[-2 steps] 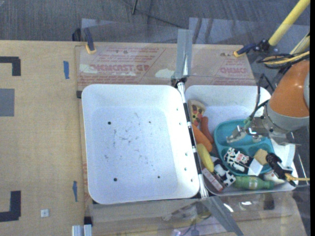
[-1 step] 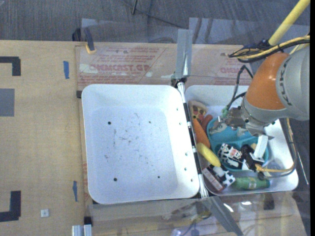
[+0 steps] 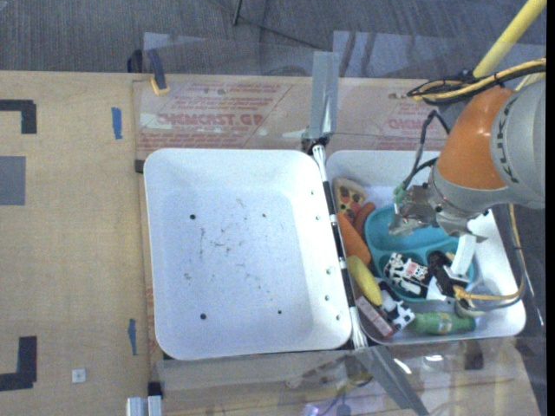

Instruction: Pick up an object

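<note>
Left bin: white, a few specks on its floor. Right bin: orange carrot, yellow banana, teal bowl, black-and-white toy, green bottle, all crowded together. Gripper low over the bowl; grip state cannot be told.

Two bins side by side on bench: left bin, right bin. Gripper down inside right bin, over bowl. Left of gripper, carrot, banana nearer the front. Just below gripper, patterned toy; beyond that, at front rim, bottle.
</note>
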`<state>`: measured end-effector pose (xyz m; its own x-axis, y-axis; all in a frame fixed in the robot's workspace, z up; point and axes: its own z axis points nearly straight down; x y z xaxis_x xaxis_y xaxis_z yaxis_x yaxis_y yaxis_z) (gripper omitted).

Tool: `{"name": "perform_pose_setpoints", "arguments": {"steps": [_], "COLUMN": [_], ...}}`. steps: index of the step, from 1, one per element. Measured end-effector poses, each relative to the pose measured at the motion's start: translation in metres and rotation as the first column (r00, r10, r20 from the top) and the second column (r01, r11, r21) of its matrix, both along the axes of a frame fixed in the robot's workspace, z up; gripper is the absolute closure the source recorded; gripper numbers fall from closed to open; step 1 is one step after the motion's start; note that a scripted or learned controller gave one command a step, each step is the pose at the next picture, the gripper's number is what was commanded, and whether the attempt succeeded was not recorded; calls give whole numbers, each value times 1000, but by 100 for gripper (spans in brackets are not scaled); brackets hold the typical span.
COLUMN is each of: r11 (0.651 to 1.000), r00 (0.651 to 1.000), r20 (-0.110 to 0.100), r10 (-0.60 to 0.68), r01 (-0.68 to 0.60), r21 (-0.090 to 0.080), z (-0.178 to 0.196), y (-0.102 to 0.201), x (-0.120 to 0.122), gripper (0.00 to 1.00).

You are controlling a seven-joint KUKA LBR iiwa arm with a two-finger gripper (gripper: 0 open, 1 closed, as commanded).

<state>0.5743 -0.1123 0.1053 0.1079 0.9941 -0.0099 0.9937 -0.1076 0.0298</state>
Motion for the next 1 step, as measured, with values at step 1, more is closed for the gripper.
{"name": "perform_pose_setpoints", "arguments": {"steps": [1], "r11": [1000], "r00": [1000], "r20": [0], "r10": [0], "r01": [0], "r21": [0], "z": [0], "y": [0], "x": [0], "gripper": [0]}}
